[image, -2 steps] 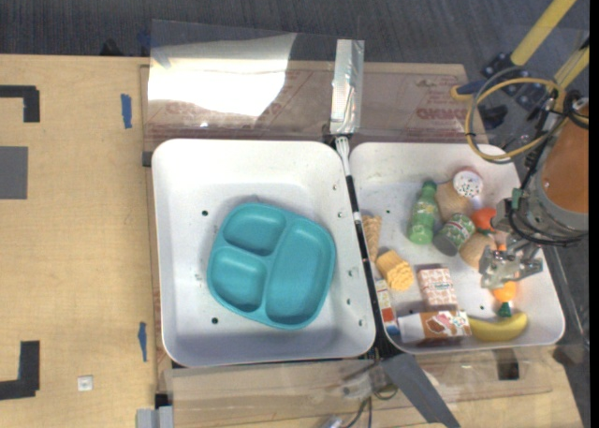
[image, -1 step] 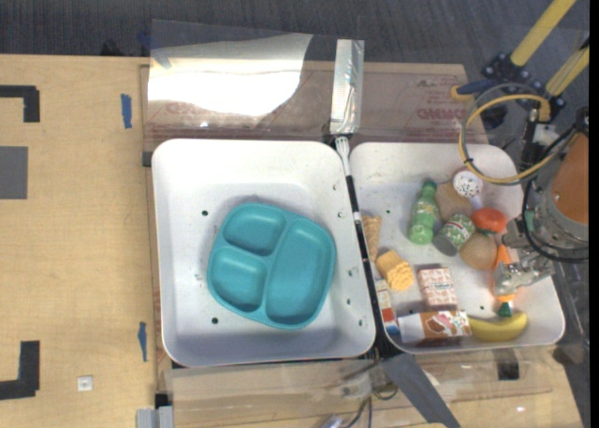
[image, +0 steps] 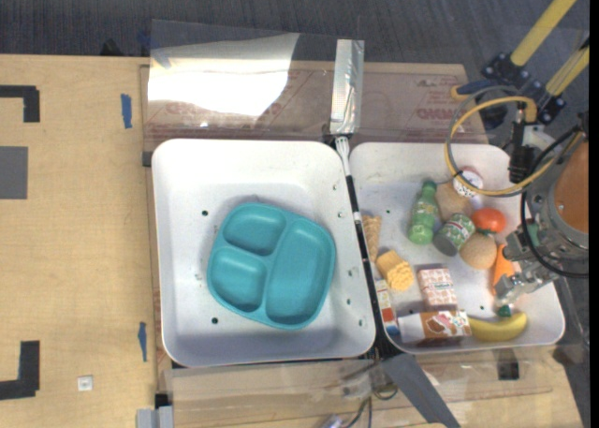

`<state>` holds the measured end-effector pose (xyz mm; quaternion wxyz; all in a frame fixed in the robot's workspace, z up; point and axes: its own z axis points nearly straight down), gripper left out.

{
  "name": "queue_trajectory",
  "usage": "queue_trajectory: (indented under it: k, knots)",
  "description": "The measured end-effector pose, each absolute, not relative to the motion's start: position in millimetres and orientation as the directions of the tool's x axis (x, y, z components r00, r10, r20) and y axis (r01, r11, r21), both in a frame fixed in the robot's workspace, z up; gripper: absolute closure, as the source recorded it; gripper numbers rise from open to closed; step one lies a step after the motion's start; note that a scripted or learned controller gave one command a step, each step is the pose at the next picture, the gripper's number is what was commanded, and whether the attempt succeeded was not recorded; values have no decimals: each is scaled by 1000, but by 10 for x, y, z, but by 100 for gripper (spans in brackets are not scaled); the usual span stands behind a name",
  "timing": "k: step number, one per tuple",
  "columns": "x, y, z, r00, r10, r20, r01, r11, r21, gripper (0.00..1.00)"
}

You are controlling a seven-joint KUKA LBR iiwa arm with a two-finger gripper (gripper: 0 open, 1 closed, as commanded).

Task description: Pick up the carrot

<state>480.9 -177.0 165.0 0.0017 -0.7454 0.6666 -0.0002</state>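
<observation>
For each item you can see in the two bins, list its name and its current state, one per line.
teal plate: flat in left bin, compartments bare
green bottle: lying down
banana: lying by near wall
carrot: in right bin, beside end effector
tomato: resting among other items

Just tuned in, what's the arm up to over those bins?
The arm's end effector is down in the right bin, at the carrot lying between the tomato and banana. The carrot has not been lifted. The left bin holds a teal divided plate.
</observation>
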Motion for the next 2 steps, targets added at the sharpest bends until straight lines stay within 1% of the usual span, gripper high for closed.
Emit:
queue_trajectory:
  k: [1, 2]
  knots:
    - [4810, -1861, 971, 477, -879, -1, -879, -477, -5, 100]
    - [5204, -2111, 2369, 514, -858, 7, -858, -514, -8, 100]
